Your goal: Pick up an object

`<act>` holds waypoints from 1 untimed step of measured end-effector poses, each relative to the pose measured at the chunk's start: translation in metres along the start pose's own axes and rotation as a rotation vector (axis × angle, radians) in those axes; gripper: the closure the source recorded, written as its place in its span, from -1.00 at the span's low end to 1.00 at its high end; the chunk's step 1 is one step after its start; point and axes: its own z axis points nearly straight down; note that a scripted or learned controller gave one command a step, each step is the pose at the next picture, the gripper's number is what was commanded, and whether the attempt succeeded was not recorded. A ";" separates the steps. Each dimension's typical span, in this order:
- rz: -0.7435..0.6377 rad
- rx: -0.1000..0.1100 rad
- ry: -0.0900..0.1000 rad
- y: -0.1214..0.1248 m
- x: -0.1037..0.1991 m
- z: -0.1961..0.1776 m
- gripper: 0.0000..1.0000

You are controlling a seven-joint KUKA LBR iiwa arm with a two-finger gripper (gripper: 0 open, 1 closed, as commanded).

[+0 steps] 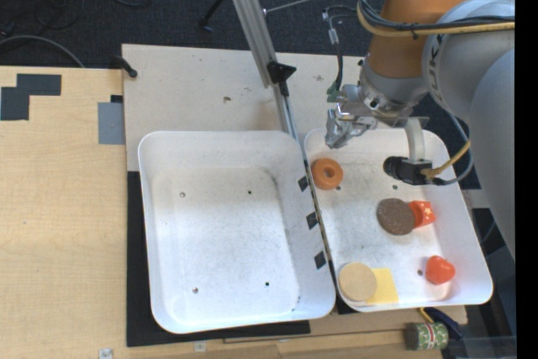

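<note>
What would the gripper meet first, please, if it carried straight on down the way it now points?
Probably the bare floor of the right bin near its far rim; the gripper hangs just beyond the orange ring, though depth is hard to judge.

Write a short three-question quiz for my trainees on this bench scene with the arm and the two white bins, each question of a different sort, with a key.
1. True or false: the orange ring lies in the left bin.
2. Multiple choice: what lies directly beside the tan disc in the right bin?
A. a yellow square
B. a green can
C. a black clip
3. Fill in: the gripper hangs over the right bin's ____ corner, above the orange ring in the view.

Key
1. False; the ring is in the right bin, near the divider.
2. A; the yellow square touches the disc's right side.
3. Far left.
</note>
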 end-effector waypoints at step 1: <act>0.000 0.001 0.000 -0.009 0.051 0.001 1.00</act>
